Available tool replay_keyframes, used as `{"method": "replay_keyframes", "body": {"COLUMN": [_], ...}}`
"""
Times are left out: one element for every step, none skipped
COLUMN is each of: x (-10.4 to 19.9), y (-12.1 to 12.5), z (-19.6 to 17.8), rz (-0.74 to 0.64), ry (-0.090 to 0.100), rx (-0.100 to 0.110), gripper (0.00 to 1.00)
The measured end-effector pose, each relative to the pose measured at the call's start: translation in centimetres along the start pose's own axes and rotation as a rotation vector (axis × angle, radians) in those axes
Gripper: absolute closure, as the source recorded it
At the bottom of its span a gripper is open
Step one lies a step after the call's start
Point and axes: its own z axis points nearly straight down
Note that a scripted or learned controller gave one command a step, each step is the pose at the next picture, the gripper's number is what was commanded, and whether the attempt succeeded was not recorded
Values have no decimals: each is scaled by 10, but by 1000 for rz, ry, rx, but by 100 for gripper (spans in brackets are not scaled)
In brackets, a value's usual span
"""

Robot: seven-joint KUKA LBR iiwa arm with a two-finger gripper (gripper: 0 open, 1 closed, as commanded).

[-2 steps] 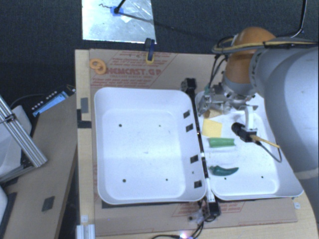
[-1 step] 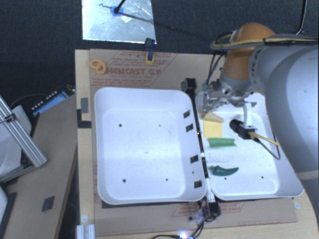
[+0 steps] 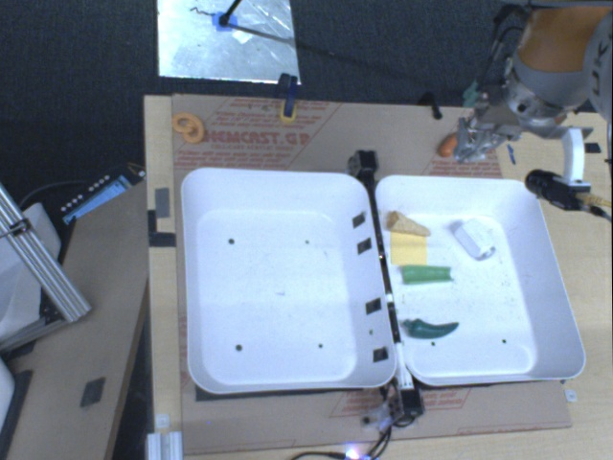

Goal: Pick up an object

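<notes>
The gripper is hanging above the right bin's far rim, its state impossible to tell. That bin is holding a tan wedge, yellow square, green cylinder, dark green pepper and white block, all crowding its left half, while the left bin is sitting beside it.

camera view | fixed overhead, slanted down | both bins | arm enters from right
</notes>
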Motion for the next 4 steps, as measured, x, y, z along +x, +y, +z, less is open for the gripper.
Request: {"method": "replay_keyframes", "body": {"x": [-8,14,122,259], "y": [-7,16,-31,-47], "z": [-125,-146,-12,-16], "rz": [-4,-6,-15,-19], "ry": [1,3,8,11], "rx": [1,12,33,19], "gripper": [100,100,100,100]}}
